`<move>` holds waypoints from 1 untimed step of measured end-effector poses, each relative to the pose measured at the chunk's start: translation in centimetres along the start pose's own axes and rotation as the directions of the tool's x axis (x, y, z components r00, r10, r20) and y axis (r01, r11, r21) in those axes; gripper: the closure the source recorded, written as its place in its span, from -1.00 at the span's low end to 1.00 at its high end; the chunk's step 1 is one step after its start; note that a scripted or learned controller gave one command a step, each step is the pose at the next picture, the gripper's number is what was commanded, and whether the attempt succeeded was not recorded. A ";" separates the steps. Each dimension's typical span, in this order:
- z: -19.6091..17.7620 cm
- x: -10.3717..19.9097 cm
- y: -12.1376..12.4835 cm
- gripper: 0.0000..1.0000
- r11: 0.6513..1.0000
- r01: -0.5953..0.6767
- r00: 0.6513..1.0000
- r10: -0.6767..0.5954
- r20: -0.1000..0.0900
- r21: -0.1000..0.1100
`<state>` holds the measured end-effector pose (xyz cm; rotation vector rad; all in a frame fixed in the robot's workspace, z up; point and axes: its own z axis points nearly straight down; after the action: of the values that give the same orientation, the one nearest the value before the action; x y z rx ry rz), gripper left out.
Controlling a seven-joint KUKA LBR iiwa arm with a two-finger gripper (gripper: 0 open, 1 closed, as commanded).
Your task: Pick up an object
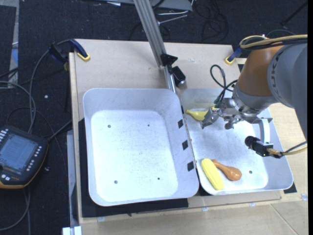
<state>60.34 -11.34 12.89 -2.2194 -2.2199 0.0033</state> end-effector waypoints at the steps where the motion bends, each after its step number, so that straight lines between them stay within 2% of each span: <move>1: -1.2 0.0 0.1 1.00 1.000 0.000 1.000 0.000 0.001 -0.004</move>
<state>60.43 -11.38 14.12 -2.2217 -2.2218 0.0001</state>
